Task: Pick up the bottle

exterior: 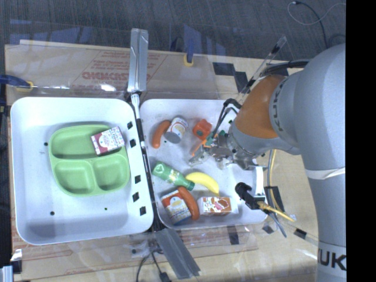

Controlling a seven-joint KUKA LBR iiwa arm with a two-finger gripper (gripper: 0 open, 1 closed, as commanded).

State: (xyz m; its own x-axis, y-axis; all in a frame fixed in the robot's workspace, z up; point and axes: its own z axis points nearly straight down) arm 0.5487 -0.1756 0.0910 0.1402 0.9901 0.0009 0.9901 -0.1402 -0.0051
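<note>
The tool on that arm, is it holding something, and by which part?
Nothing shows in the tool. It sits low in the right bin, and the green bottle lies apart from it, beside the banana.

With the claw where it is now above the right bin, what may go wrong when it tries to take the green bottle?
1. The green plastic bottle lies flat with the yellow banana touching its cap end, so the claw may catch the banana instead.
2. The orange sausage and the round can sit just below the bottle, leaving little room for a finger there.
</note>
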